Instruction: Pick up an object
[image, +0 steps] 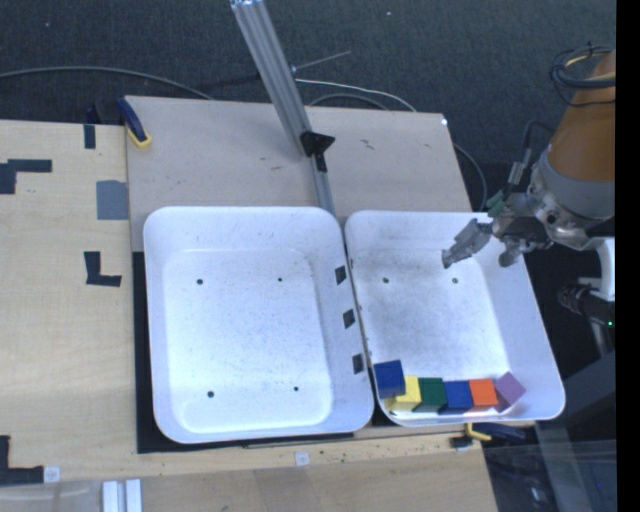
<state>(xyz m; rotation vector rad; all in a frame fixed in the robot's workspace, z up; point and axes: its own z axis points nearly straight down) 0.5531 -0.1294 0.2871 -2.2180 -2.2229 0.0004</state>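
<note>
Small matte blocks, blue, yellow, green, orange and purple, line the lower edge of the right bin. The gripper hangs at the frame's right with fingers spread, grasping nothing.

Two bins sit side by side on the counter. A row of blocks lies along the right bin's near wall. The claw hangs over that bin's far right corner.

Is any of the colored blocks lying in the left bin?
No, the colored blocks all sit in a row along the near edge of the right bin, beside the left bin.
</note>
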